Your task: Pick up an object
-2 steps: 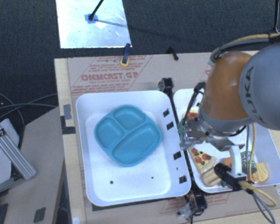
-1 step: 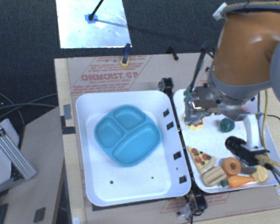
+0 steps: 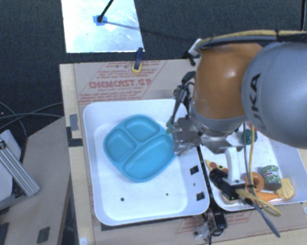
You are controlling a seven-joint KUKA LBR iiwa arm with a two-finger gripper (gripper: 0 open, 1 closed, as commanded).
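Observation:
A blue divided plate (image 3: 138, 147) lies flat in the left white bin (image 3: 112, 207), toward its upper middle. My gripper (image 3: 179, 135) hangs at the plate's right edge, near the wall between the two bins, and seems to touch or nearly touch the rim. The grey and orange arm (image 3: 230, 87) reaches in from the right and hides much of the right bin (image 3: 301, 187). Nothing can be seen lifted off the bin floor.
In the right bin's front part lie a small green-labelled can (image 3: 271, 174), a brownish ring (image 3: 253, 180), orange pieces (image 3: 266, 195) and a yellow piece (image 3: 287, 188). A teal object (image 3: 246, 136) peeks out beside the arm. Cardboard (image 3: 118, 82) lies under the bins.

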